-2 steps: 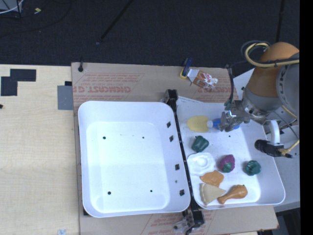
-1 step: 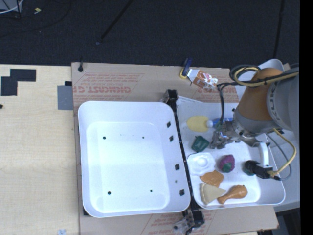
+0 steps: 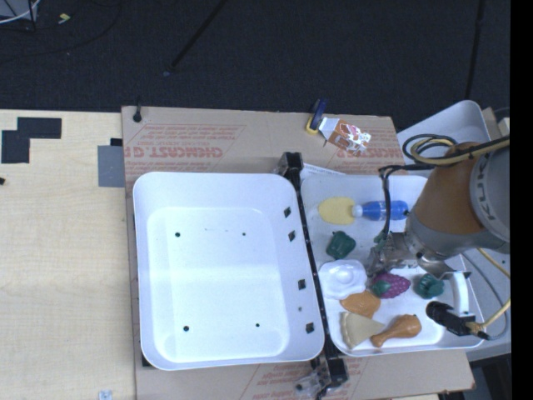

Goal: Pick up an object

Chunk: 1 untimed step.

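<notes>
Right, the arm (image 3: 454,202) is in from the right and bent low over the right bin (image 3: 326,192), with the orange band showing above the wrist. The gripper (image 3: 385,261) hangs down in the middle of the bin's clutter. From this angle I cannot tell whether it is open or closed, nor whether it has hold of anything (the wrist covers too much of it). Just on the near side of it lies the purple object (image 3: 393,287), so close that it may be touching, though I can't settle that. Just to the right of the purple one sits a small teal object (image 3: 430,287). On the gripper's other side there's a dark green object (image 3: 340,244), and nearer the camera a white object (image 3: 341,276), close to the bin's left wall. Up at the far end, a yellow object (image 3: 336,211) lies beside a blue bottle (image 3: 387,210), the bottle partly hidden behind the arm. Down at the near end, an orange piece (image 3: 361,303), a cream wedge (image 3: 354,330) and a tan drumstick-shaped object (image 3: 400,329) crowd together. The left bin (image 3: 216,248), also white, sits just beside, and both stand on a cardboard sheet (image 3: 208,144) with red print. Beyond the bins, on the cardboard, rests a red-and-white packet (image 3: 350,137)
</notes>
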Each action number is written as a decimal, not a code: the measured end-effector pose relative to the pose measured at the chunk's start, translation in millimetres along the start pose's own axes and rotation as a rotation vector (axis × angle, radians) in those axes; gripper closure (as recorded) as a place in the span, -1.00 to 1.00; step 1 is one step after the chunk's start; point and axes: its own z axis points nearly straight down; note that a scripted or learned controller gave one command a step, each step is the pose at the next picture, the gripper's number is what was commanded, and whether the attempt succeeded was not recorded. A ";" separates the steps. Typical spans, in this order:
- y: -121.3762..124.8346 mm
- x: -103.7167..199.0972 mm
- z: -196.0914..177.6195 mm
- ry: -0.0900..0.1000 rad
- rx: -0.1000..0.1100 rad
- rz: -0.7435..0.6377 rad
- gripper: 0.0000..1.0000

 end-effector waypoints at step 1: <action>76.3 97.5 -106.5 0.000 -0.015 -0.011 1.00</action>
